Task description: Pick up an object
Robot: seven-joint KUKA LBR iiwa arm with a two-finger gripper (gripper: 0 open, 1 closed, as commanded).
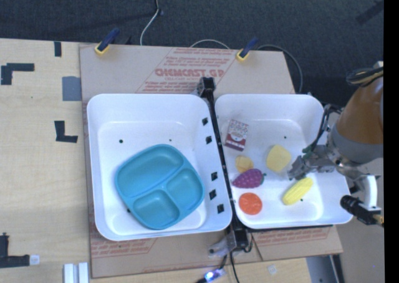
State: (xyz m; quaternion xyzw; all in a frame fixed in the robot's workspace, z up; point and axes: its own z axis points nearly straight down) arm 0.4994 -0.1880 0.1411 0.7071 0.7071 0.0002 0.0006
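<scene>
Grey end effector (pixel 298 171) above yellow corn (pixel 297 191)

The bench is viewed by a single fixed camera set above it, angled down at a slant, far enough back that both the left bin (pixel 100 151) and the right bin (pixel 312 110) are taken in whole, with the arm (pixel 365 119) entering from the right edge

My jaws are too small and dark against the right bin's wall (pixel 315 151) for me to tell how they stand, or whether they touch the corn (pixel 297 191) just below them. Behind them, my arm (pixel 365 123) is cut off by the frame. To their left, the print on the small red packet (pixel 236 134) is too fine to read.
</scene>
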